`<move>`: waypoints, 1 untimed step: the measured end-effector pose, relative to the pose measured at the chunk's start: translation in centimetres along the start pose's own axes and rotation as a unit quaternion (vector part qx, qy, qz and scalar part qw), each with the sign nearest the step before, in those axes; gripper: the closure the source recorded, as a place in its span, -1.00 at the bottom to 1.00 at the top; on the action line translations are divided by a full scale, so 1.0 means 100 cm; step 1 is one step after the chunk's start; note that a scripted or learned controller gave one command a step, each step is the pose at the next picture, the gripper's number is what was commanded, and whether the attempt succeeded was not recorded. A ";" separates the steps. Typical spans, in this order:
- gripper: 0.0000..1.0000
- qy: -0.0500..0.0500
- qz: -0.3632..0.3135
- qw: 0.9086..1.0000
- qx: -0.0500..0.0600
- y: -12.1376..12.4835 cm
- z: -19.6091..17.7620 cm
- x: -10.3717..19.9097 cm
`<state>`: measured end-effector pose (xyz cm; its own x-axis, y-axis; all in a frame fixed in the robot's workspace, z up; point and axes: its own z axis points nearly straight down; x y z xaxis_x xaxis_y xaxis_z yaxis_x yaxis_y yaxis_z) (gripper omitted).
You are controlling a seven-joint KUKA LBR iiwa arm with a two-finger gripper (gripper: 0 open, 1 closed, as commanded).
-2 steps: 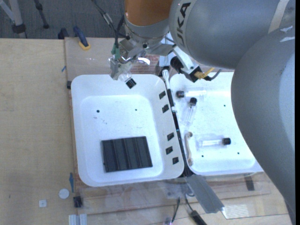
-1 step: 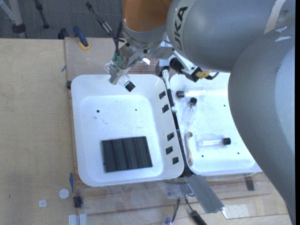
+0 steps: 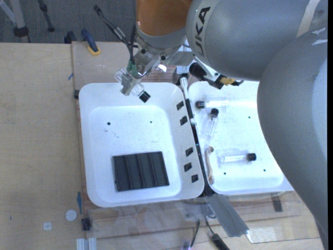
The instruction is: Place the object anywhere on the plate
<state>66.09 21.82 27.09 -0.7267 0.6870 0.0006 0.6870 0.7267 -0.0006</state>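
At upper centre the gripper [image 3: 130, 83] clasps a clear vial [image 3: 136, 90], likely light, slippery, brittle, best gripped mid-barrel.

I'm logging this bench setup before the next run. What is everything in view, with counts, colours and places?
White bins: 2, side by side on the bench; left bin, right bin.
Ridged plate: 1, black, lying flat at the near end of the left bin.
Clear vials with black caps: 3, in the right bin; one near the far end, one slanted just below it, one nearer the front.
Bench: 1, light wood, under both bins.
Blue clamp: 1, at the bench's far edge.
Arm: 1, grey with an orange band, reaching in from the right.
Gripper: 1, over the left bin's far rim.
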 end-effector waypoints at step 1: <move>1.00 -0.002 -0.028 1.000 -0.003 -0.002 -0.050 0.002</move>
<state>65.82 21.85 32.08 -0.7644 0.6447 -0.0035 0.6447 0.7644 0.0045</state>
